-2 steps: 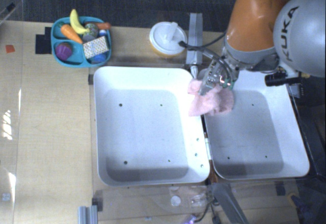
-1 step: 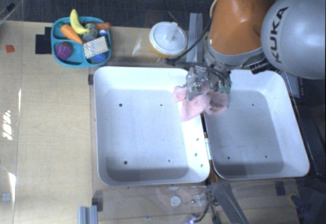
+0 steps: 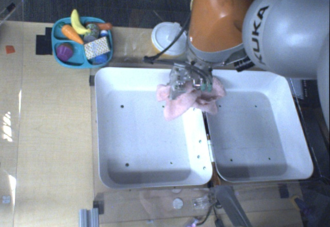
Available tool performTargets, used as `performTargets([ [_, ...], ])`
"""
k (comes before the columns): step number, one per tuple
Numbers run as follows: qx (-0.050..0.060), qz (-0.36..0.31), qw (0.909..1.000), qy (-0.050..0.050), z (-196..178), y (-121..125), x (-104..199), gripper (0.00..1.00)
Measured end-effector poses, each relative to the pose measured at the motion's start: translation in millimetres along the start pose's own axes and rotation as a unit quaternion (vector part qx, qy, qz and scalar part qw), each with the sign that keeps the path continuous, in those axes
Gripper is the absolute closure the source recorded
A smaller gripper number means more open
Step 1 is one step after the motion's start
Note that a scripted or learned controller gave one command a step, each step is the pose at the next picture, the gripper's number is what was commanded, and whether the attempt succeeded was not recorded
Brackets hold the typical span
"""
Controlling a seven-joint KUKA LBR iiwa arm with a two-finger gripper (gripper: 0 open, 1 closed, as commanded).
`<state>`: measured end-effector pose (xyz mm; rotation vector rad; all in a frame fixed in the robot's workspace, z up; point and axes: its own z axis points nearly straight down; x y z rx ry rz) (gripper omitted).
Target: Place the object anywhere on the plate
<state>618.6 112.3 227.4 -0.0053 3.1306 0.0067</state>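
A crumpled pink cloth (image 3: pixel 178 103) hangs at the back of the two bins, over the seam between them. My gripper (image 3: pixel 192 82) comes down on it from above, and the cloth bunches up between the fingers, so the gripper is shut on it. The blue compartment plate (image 3: pixel 58 39) sits on the bench beyond the left bin's far left corner. It holds toy food: a banana, a carrot, a purple piece and a speckled block. The plate lies well to the left of the gripper.
The left white bin (image 3: pixel 139 138) and the right white bin (image 3: pixel 258 133) stand side by side. A white cup with a yellow rim (image 3: pixel 164 36) stands behind the left bin, between gripper and plate. The arm's orange band (image 3: pixel 219 12) looms over the back right.
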Motion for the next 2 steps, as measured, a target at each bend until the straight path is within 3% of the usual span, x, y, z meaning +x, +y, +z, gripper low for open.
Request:
performTargets([
  [1,0.000,-0.001,1.0000,0.000,-0.9,52.5,4.7,1.00],
  [2,0.000,0.000,1.0000,0.000,-1.2,52.4,4.5,0.00],
])
